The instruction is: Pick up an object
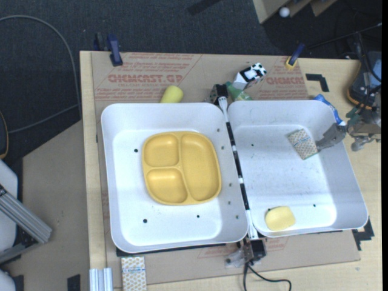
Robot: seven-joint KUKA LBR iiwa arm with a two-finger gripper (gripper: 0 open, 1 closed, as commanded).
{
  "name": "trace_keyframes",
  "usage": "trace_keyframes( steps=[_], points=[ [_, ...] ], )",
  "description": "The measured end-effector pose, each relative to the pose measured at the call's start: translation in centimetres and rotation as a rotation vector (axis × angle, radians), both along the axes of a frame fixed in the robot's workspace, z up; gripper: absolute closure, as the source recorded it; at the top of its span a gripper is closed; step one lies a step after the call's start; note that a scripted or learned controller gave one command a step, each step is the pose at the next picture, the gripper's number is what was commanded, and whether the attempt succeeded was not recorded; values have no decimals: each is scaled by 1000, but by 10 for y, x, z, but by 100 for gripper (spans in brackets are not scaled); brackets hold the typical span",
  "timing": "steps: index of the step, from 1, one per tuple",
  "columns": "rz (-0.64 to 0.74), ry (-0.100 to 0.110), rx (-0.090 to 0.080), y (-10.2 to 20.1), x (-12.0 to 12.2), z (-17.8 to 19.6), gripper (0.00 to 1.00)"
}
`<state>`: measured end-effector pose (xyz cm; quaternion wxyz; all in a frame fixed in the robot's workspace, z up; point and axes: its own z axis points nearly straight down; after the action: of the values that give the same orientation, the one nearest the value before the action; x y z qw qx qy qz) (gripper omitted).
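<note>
The right bin (339, 180) holds a small grey-tan patterned square (302, 143) near its back right and a pale yellow lump (279, 217) at its front. A yellow three-part plate (180, 166) lies in the middle of the left bin (121, 162). My gripper (347, 138) hangs over the right bin's right rim, open, with nothing between its fingers. One grey finger (330, 137) points down-left and ends just to the right of the patterned square.
Behind the bins, on the cardboard, lie a yellow piece (172, 94) and a black-and-white toy (251, 74). Blue clamps (113, 48) grip the board's back edge. A blue item (324, 102) sits at the right bin's back right corner.
</note>
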<state>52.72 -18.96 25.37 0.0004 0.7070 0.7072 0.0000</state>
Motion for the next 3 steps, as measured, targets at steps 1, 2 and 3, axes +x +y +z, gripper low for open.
trace_keyframes(
  steps=[1,2,3],
  points=[
    [-1,4,2,-20,38,-127,0],
    [1,3,3,26,63,-153,0],
    [0,-2,-2,-35,122,-121,0]
  ],
)
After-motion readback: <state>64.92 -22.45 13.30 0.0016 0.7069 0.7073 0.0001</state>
